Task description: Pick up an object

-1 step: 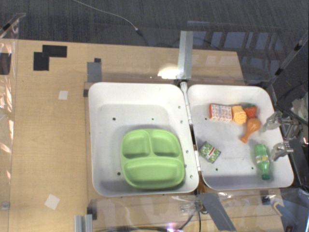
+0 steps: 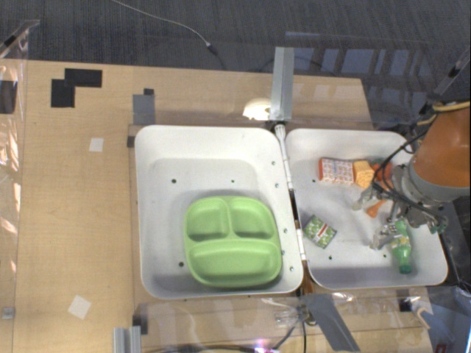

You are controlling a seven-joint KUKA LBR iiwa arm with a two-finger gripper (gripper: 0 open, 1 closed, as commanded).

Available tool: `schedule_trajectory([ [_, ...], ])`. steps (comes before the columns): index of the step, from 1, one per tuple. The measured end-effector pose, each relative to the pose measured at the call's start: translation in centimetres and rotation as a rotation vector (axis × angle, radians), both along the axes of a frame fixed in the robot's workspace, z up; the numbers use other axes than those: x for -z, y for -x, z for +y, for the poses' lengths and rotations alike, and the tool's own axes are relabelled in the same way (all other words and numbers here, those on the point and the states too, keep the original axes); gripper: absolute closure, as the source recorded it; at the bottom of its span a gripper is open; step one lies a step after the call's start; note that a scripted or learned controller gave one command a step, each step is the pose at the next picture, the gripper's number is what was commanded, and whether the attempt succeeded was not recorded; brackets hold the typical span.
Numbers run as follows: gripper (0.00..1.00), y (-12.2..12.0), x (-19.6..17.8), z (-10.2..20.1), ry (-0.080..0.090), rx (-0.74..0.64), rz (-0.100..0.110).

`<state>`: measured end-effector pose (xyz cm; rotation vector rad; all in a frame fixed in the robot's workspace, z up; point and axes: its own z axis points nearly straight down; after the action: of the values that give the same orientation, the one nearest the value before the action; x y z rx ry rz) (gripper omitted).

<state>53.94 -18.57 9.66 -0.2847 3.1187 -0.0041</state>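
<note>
My gripper [image 2: 374,219] hangs low over the right bin [image 2: 346,267], near its right side, below the arm's orange band [image 2: 447,147]. Its fingers [image 2: 363,198] stand apart, so it is open. A small orange piece [image 2: 374,209] lies between them, close to the upper finger; nothing is gripped. A green bottle [image 2: 402,253] lies just right of the lower finger. Further left in this bin are a green-and-white packet [image 2: 320,231], a patterned box [image 2: 336,170] and an orange block [image 2: 362,173].
The left bin [image 2: 158,197] holds a green divided plate [image 2: 233,241] at its front. A metal post [image 2: 282,87] stands behind the seam between the bins. Dark cables run from the wrist above the right bin's far corner.
</note>
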Motion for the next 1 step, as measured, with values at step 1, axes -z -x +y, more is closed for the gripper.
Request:
schedule_trajectory([
  [1,0.0,-3.75,0.65,6.84,-0.007,0.341,-0.005],
])
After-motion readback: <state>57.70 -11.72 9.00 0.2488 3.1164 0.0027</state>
